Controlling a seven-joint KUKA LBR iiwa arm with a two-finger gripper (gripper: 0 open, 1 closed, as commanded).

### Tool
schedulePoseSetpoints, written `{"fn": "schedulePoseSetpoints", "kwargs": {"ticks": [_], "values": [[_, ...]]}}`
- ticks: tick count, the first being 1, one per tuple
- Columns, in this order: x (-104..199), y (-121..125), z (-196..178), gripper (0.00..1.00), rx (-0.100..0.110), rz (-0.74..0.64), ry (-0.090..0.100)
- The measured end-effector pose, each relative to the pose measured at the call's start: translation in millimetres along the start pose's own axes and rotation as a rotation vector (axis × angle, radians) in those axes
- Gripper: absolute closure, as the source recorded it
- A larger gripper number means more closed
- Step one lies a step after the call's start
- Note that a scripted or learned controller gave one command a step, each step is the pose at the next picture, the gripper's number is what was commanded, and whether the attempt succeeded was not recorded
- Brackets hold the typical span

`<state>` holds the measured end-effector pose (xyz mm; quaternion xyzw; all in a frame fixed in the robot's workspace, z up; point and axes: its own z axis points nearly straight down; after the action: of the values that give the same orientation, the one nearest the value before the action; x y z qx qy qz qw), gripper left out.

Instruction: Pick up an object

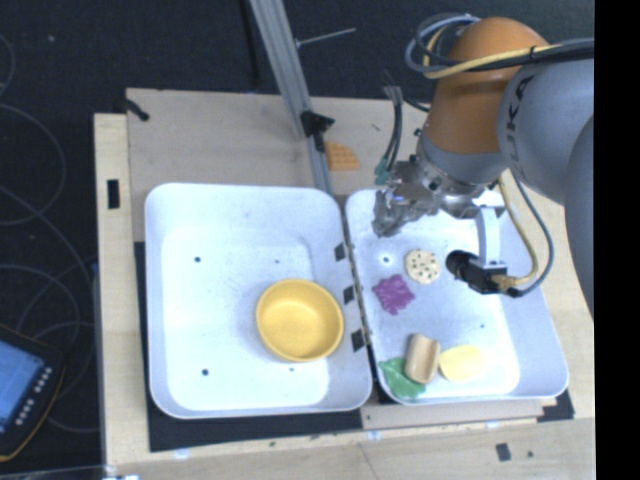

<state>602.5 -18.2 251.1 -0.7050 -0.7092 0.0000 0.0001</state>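
Reaching in from three o'clock, the arm held its gripper over the right bin's upper left corner, toward eleven o'clock of that bin; whether it was wide or narrow could not be told. Below it lay a round spotted cookie and, just beside that at seven o'clock, a purple piece. Near six o'clock sat a tan cylinder touching a yellow lump and a green piece. A yellow bowl rested in the left bin.

Bright even light, slightly soft focus
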Motion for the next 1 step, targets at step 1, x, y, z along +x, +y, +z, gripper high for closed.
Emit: {"fn": "schedulePoseSetpoints", "kwargs": {"ticks": [1], "values": [[54.7,-1.9,-7.1,1.00,-0.002,-0.003,0.002]]}}
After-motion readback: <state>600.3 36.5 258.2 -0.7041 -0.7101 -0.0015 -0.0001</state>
